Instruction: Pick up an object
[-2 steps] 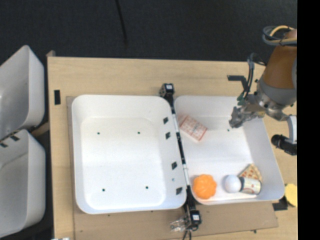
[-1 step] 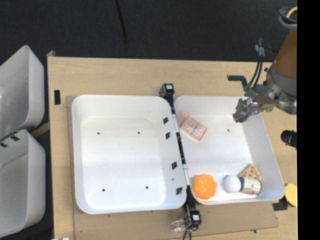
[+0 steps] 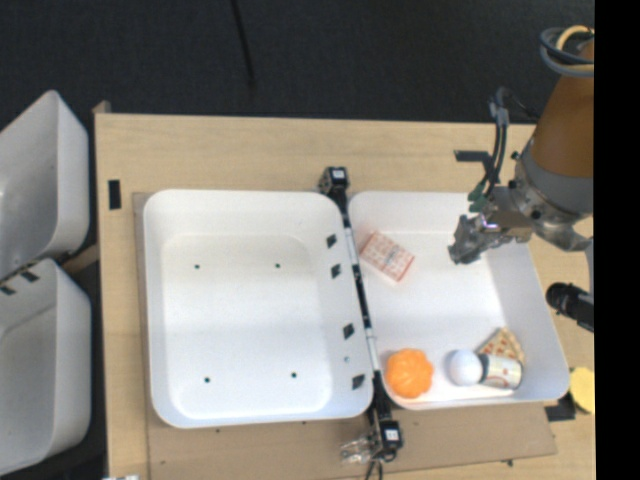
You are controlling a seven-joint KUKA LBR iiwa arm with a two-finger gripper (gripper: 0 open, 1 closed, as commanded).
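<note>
A pale wooden surface [image 3: 250, 148] is seen from above at a slant, with two shallow white bins set side by side on it. The left bin [image 3: 160, 268] is joined to the right bin [image 3: 520, 298] along a middle seam fitted with small black clips.

Four things are seen in the right bin. A small flat packet with a pink-and-white pattern [image 3: 386, 255] is lying near the seam, toward the far side of the bin. Along the near wall, an orange ball [image 3: 409, 371] is placed in the corner by the seam; a white ball [image 3: 463, 367] is set just beside it, and a paper cup on its side [image 3: 498, 370] is touching the white ball. A brown triangular piece [image 3: 501, 345] is resting against the cup.

The grey arm with its orange band is reaching in from the right. The gripper [image 3: 468, 240] is held over the far right part of the right bin, well apart from the packet. Whether the fingers are wide or narrow cannot be told, and nothing is seen between them.
</note>
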